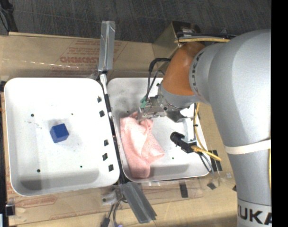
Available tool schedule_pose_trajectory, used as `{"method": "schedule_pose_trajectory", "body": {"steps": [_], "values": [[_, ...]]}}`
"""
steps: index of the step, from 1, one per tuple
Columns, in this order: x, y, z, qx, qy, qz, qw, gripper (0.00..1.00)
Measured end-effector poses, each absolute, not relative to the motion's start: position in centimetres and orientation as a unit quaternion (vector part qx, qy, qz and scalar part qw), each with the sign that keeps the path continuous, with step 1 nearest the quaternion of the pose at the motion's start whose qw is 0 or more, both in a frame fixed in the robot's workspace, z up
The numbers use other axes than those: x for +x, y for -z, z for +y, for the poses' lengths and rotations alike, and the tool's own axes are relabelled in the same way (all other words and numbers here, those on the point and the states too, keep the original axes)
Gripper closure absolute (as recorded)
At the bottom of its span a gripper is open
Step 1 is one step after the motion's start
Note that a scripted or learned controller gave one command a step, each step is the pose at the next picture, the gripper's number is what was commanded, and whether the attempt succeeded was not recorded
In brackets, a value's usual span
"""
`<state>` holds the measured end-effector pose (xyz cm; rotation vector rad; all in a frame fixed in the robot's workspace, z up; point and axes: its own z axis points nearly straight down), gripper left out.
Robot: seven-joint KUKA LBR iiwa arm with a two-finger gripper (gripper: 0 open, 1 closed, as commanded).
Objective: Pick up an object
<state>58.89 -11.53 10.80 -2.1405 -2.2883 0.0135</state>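
Currently, the grey arm (238, 93) is reaching in from the 3 o'clock side, and its orange band (178, 72) is sitting above the right bin (134, 86). The hand (148, 111) is hanging low inside that bin, at the 12 o'clock end of a pink cloth (138, 145). The hand is appearing to touch the upper edge of the cloth, where the fabric is bunching up slightly. Whether the hand is set wide, set narrow, or gripping the fabric cannot be told, because the wrist body is covering it from above.

The pink cloth is lying crumpled along the 9 o'clock wall of the right bin, stretching from the bin's middle toward its 6 o'clock edge. A black cable fitting (179, 141) is hanging from the arm at the 3 o'clock side of the cloth, apart from it.

The left bin (21, 98) is holding a blue cube (59, 132), which is resting upright near the bin's centre, well apart from the hand. Both bins are sitting side by side on the worktop (49, 51), which is covered with brown cardboard.
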Motion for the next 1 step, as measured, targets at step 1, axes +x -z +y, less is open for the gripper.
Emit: {"method": "schedule_pose_trajectory", "body": {"steps": [1], "values": [[60.92,-20.37,-4.43,-0.666,-0.0009,-0.746,0.001,1.00]]}}
